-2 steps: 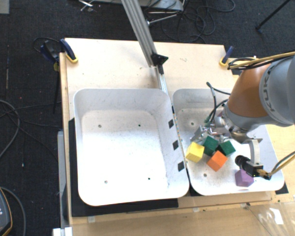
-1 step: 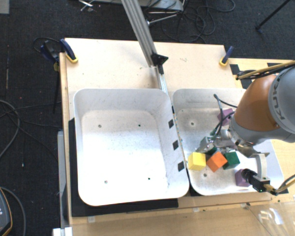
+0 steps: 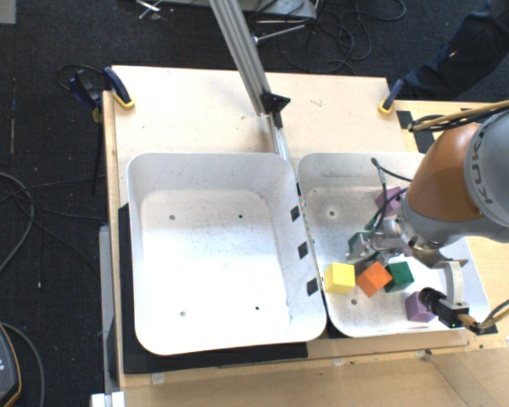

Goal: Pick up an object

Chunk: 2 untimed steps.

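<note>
blocks clustered low in the right bin (image 3: 339, 176), seen from the overhead camera: yellow block (image 3: 340, 277) nearest the divider, orange block (image 3: 373, 279) touching or just beside it, green block (image 3: 399, 275) against the orange one, purple block (image 3: 419, 306) a little apart toward the near rim, and a pale purple piece (image 3: 394, 197) farther back, half hidden by the arm (image 3: 458, 181); left bin (image 3: 144, 185) alongside, well apart from all of them; gripper (image 3: 382, 246) hanging low just above the orange and green pair, tips lost in dark clutter against the blocks, so cannot tell whether spread or pressed together, and nothing visibly pinched; judged as the approach to a grasp, not yet a hold; best done by centring over one block only, probably the orange, squaring to its flat faces and descending straight; risk in the tight packing: a tip landing on the green or yellow neighbour, shoving the cluster or wedging two at once; yellow's free side by the divider looks the cleaner alternative.
</note>
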Tool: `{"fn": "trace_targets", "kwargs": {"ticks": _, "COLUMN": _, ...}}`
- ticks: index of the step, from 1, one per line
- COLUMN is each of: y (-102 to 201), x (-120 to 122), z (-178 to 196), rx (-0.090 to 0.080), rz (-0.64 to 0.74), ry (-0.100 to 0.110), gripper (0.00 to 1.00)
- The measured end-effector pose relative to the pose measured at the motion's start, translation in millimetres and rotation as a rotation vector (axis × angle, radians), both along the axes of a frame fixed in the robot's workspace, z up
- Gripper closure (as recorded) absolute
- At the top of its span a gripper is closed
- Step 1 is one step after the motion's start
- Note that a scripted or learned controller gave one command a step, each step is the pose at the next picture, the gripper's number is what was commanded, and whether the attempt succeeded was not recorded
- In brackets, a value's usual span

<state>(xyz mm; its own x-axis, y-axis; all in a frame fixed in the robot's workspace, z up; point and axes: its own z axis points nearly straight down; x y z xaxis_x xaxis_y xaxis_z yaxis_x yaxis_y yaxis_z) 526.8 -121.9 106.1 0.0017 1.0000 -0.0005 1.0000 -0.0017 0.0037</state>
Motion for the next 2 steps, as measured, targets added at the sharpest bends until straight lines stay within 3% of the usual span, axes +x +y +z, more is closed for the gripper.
{"fn": "trace_targets", "kwargs": {"ticks": 1, "y": 77.5, "x": 30.4, "z": 93.3, "rx": 0.003, "rz": 0.012, "ry": -0.005, "gripper": 1.0}}
{"fn": "trace_targets", "kwargs": {"ticks": 2, "y": 142.9, "x": 58.6, "z": 114.8, "rx": 0.002, "rz": 0.011, "ry": 0.0, "gripper": 1.0}}
